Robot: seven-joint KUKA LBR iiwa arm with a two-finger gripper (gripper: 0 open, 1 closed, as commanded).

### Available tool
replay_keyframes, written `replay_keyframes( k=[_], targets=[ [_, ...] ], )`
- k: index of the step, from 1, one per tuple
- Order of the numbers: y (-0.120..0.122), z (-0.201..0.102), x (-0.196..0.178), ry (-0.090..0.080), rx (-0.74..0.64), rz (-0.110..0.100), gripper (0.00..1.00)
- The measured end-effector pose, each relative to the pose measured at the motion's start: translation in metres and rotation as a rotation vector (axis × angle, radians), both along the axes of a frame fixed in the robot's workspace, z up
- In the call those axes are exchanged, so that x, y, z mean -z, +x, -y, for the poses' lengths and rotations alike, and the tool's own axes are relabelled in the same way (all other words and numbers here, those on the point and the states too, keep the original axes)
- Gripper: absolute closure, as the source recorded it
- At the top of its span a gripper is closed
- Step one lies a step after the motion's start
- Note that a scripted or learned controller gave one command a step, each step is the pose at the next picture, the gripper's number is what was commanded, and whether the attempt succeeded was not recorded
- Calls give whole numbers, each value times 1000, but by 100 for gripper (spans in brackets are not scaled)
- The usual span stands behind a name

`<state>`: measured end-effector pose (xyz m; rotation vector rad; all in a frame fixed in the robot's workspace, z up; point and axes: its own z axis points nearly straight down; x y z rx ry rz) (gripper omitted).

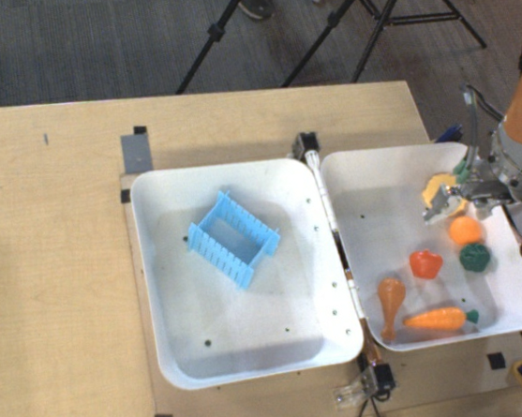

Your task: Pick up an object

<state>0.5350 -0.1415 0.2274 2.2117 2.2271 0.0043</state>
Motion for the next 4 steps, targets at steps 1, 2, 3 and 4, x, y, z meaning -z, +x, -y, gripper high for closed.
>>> replay_keyframes(
  k=[1, 2, 3, 4],
  targets=[
    [6, 37, 123, -1, -71, 4, 0],
    [99, 63, 141, -5, -257, 7, 0],
    [45, 50, 108, -3, -405, 3, 0],
    [-19, 63, 137, -7, -491, 8, 0]
  ],
)
